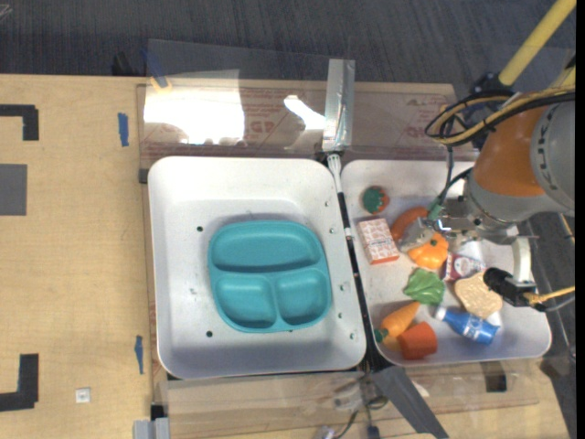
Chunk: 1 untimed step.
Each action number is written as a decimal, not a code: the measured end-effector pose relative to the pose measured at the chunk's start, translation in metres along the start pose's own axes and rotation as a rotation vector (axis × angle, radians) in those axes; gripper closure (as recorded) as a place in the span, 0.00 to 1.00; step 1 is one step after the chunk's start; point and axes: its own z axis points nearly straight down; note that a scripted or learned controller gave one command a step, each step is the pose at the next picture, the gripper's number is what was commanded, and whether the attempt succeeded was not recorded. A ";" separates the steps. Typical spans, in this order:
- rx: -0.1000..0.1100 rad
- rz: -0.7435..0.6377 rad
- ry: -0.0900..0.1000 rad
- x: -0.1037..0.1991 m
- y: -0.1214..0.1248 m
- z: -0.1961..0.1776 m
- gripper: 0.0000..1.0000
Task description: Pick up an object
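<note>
From above, the arm [526, 158] reached into the right bin [539, 337], and its fingers [430, 231] sat low among the toys; whether they were open or closed could not be told. An orange piece [430, 252] lay just below them, a small red-and-white box [377, 240] to their left, a green ball [374, 198] up-left. Far left, a teal divided tray [268, 274] rested in the left bin [174, 245].

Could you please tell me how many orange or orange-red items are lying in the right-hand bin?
4. One sits by the end effector, one just below it, a carrot-like one near the front, and a red-orange cup beside that. The arm may hide more.
</note>
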 end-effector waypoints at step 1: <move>-0.008 0.003 -0.002 -0.002 0.002 -0.013 1.00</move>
